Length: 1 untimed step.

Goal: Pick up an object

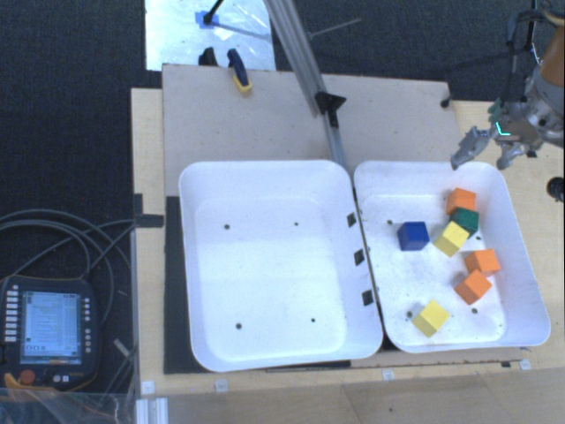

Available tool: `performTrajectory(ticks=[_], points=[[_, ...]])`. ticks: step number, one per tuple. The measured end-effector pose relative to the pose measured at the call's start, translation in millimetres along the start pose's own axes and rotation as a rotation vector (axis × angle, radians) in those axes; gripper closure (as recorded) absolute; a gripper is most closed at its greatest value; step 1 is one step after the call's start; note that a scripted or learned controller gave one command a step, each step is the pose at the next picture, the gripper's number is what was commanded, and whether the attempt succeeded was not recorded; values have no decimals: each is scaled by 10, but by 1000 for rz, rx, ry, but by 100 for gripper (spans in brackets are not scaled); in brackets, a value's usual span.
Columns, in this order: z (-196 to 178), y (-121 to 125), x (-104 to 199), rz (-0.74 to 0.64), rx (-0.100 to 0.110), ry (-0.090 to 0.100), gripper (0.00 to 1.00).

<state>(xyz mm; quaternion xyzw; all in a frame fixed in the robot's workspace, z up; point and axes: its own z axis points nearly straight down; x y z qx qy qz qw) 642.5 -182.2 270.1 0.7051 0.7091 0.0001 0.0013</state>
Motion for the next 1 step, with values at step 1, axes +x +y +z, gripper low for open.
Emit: performTrajectory(ticks=[1], points=[[554,48,-84,3,3,1,0]])
